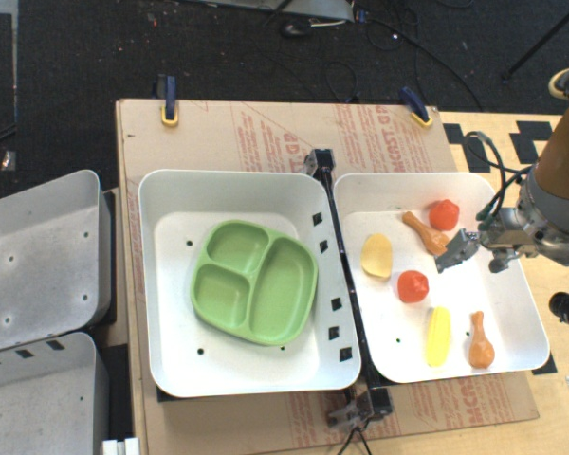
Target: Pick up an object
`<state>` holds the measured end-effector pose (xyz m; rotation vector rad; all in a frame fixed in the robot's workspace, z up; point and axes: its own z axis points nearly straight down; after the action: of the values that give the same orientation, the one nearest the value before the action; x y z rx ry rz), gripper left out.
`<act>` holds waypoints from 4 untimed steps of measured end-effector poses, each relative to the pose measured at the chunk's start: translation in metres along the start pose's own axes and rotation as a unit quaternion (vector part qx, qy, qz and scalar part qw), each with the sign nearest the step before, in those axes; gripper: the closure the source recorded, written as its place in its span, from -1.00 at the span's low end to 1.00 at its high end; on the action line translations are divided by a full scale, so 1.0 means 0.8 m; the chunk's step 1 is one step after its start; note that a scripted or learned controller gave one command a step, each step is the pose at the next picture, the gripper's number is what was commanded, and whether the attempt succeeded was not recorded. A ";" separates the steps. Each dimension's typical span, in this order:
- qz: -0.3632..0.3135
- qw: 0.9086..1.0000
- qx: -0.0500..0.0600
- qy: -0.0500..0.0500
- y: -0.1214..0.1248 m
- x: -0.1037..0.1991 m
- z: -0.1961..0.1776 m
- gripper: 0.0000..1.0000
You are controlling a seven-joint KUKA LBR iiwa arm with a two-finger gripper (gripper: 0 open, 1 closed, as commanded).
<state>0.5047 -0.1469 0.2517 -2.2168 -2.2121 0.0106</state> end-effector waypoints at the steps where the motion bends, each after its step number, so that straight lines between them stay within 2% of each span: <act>1: -0.001 1.000 -0.006 -0.001 0.003 0.000 -0.007 -1.00; 3: 0.000 1.000 -0.004 -0.001 0.019 -0.002 0.111 -1.00; 4: 0.000 1.000 -0.003 0.000 0.012 -0.002 0.189 -1.00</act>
<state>0.5123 -0.1481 0.1003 -2.2198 -2.2147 0.0048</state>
